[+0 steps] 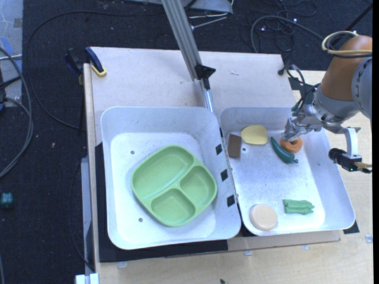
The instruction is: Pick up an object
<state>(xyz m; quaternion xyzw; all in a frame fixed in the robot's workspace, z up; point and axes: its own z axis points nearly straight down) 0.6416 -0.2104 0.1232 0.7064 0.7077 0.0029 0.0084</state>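
The right bin [331, 185] holds several small items. An orange round piece [291, 145] lies at its back right, touching a dark green curved piece [283, 150]. My gripper [294, 131] hangs directly over the orange piece, reaching in from the right. A yellow flat piece [254, 135] and a brown block [234, 146] sit near the bin's back left. A cream round piece [263, 217] and a green leafy piece [298, 206] lie near the front.
The left bin [118, 158] holds a green divided plate [173, 185]. A slanted metal pole [183, 31] crosses the back of the bench. Cables lie on the dark floor beyond.
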